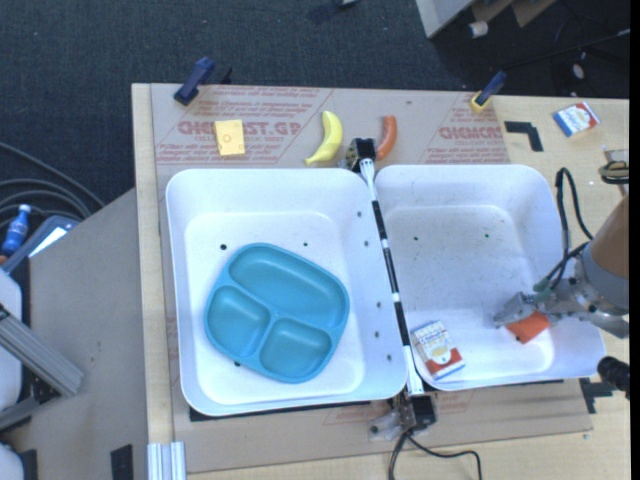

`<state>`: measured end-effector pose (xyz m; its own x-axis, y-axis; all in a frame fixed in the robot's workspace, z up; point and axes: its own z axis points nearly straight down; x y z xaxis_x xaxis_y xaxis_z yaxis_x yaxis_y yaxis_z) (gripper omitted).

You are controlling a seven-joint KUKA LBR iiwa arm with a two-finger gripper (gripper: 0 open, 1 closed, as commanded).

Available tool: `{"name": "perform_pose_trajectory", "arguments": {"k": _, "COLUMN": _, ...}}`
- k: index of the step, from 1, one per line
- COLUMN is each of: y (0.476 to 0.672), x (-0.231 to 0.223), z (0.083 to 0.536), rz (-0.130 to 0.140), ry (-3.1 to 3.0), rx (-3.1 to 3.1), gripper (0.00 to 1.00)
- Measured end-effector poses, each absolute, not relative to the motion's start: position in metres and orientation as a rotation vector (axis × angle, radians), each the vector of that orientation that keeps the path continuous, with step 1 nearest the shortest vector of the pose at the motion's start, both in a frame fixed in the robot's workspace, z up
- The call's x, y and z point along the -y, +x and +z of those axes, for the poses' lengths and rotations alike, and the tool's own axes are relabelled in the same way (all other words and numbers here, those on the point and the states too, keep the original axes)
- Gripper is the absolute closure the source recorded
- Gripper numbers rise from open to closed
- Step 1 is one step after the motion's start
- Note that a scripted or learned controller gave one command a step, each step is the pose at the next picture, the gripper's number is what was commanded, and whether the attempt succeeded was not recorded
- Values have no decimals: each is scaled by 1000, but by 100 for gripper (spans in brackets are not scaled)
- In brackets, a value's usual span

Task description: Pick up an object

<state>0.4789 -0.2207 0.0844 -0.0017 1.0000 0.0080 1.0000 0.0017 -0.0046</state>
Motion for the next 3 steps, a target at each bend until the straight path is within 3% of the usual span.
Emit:
{"name": "perform_pose_trajectory", "arguments": {"k": 1, "y": 479, "x": 223, "z": 94, "rz": -2, "ry": -2221, "rx": 2219, "gripper": 100}}
{"name": "perform_pose_trajectory", "arguments": {"k": 2, "y": 479, "x": 110, "z": 172, "rz": 0, "ry": -2219, "rx": 2223, "gripper": 100}}
{"name": "perform_pose_trajectory", "arguments": {"k": 3, "y": 479, "x": 44, "z": 184, "rz": 0, "ry": -2220, "rx": 2222, "gripper": 100}}
